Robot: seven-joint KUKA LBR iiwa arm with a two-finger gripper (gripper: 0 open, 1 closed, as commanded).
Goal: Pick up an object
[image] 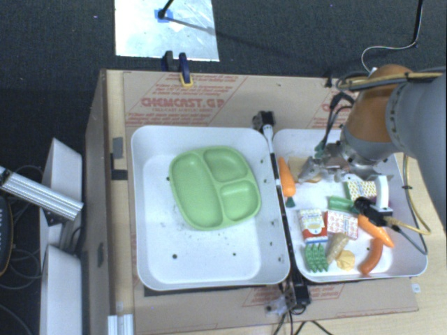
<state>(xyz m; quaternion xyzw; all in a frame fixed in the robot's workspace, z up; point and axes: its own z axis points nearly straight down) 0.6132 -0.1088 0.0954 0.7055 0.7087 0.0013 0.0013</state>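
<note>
The green block [316, 257] lies in the right bin [412, 260]; the jaws' [312, 171] state is unclear.

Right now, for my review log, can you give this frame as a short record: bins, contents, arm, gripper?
left bin: holds a green divided plate
right bin: holds many small items, among them a carrot by its left wall, a red-and-white packet and a green block
arm: reaches in over the right bin's upper part
gripper: low over the right bin, near the carrot; fingers' state unclear
grasp: nothing visibly held
</note>
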